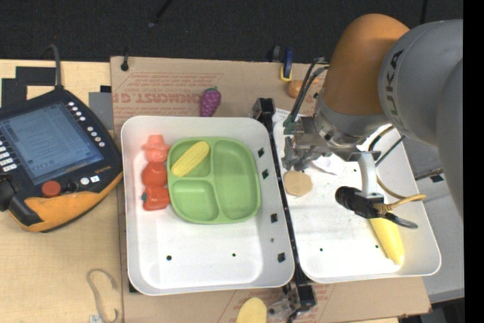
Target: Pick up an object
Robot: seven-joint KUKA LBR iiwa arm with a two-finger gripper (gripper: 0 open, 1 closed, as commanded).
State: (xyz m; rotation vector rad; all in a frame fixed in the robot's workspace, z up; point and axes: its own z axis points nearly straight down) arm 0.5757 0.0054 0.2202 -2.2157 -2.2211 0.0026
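Camera view, single arm, so no question of which is nearer.

Pincer: my pincer hangs over the right bin, close to the wall that bin shares with the left bin. I cannot tell whether it is open or closed, as my own wrist masks it from above. I see nothing held in it.

Task's thing: the likeliest candidate is the tan disc. It lies flat on the white floor of the right bin, just beside my pincer on the side toward the camera, almost directly below it in the picture. It is round, so it has no long axis, and I judge that no wrist turn is needed. It is thin, matt and low, and in my judgement offers little edge to grip.

Alternative: the yellow banana is in the same bin, well apart from my pincer, toward the arm's side and the camera. It is smooth and curved, and its long axis runs diagonally away from my pincer.

Beyond the shared wall: a glossy green divided plate carries a ribbed yellow corn cob, tilted in one compartment. A red and pink figure stands just beside the plate's far rim
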